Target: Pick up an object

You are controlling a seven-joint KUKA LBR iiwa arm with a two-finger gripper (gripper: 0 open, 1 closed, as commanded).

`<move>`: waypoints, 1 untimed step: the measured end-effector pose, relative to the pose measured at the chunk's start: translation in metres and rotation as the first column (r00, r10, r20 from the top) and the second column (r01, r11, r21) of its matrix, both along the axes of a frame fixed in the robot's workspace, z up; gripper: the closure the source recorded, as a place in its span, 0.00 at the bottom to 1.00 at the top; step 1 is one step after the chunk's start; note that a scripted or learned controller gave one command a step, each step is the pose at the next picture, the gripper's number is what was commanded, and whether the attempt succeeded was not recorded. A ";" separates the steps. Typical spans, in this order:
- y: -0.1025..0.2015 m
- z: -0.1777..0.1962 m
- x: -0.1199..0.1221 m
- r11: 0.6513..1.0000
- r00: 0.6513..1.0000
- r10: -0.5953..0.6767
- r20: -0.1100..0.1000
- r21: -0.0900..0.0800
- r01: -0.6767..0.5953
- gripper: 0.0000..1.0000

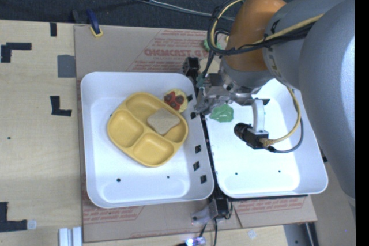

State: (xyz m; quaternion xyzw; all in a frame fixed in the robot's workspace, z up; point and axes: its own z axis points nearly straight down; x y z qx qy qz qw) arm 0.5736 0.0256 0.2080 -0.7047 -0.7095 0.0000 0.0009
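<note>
My gripper (pixel 206 102) hangs over the divider between the two bins, at the upper left corner of the right bin (pixel 288 181). A small green object (pixel 222 113) lies in the right bin just below and to the right of the gripper, partly hidden under it. In the left bin (pixel 98 181) sits a yellow divided plate (pixel 130 127) with a tan flat piece (pixel 163 121) in one of its compartments. A small red and dark object (pixel 175 99) rests at the plate's upper right rim, close to the left of the gripper.
The grey arm with its orange band (pixel 253 26) covers the upper right of the right bin. A black fitting with a yellow cable (pixel 251 135) hangs over that bin's middle. Cardboard (pixel 144 49) lies under both bins.
</note>
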 end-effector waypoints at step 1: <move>0.062 0.008 0.015 1.000 1.000 0.001 0.001 0.000 -0.001 1.00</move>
